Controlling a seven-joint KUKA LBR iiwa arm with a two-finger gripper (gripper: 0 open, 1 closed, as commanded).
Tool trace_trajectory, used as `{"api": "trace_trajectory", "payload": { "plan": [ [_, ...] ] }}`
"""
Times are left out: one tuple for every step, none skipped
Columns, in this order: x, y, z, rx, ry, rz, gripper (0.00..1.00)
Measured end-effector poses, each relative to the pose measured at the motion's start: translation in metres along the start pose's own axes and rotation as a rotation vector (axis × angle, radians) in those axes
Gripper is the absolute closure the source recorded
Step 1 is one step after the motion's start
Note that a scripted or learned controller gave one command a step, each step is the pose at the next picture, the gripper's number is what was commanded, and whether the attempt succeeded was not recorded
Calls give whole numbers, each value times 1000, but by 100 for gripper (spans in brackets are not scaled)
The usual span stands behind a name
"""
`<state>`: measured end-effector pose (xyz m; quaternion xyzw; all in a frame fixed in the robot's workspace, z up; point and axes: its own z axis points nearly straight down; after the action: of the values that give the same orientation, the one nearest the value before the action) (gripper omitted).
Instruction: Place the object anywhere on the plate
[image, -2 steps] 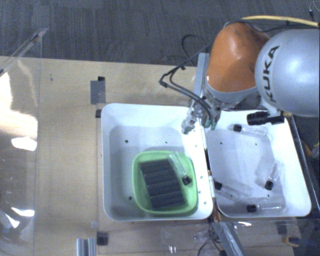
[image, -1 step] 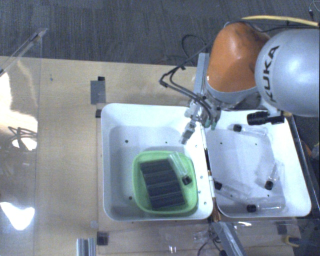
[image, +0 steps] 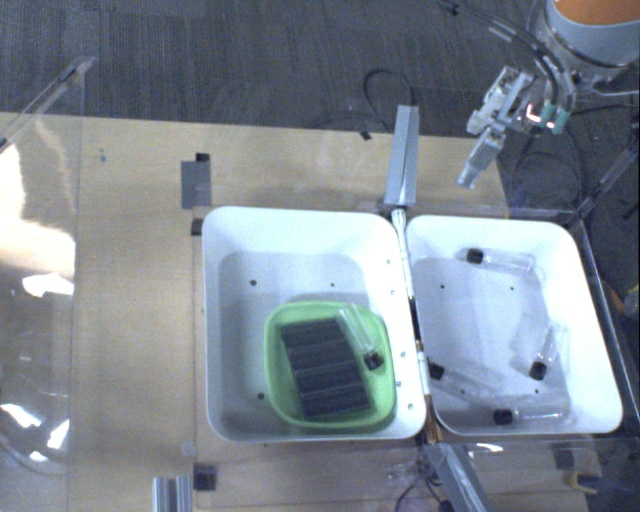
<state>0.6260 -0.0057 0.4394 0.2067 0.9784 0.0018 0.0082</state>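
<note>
We see the green plate (image: 327, 368) bearing a dark ridged object (image: 322, 368); far up-right, our gripper (image: 480, 160), jaws unclear.

You are working in a robotics lab or test cell. The pale wooden worktop (image: 120, 330) carries two shallow white bins (image: 222, 330) set side by side, with a metal bracket (image: 403, 155) fixed at their junction. Loose black cables (image: 385, 85) trail over grey carpet (image: 250, 50) behind. A clear plastic guard panel (image: 40, 300) stands at the left edge.
</note>
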Motion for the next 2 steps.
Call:
{"api": "trace_trajectory", "payload": {
  "plan": [
    [-1, 2, -14, -6, -12, -3, 100],
    [16, 59, 133, 2, 8, 39, 100]
  ]
}}
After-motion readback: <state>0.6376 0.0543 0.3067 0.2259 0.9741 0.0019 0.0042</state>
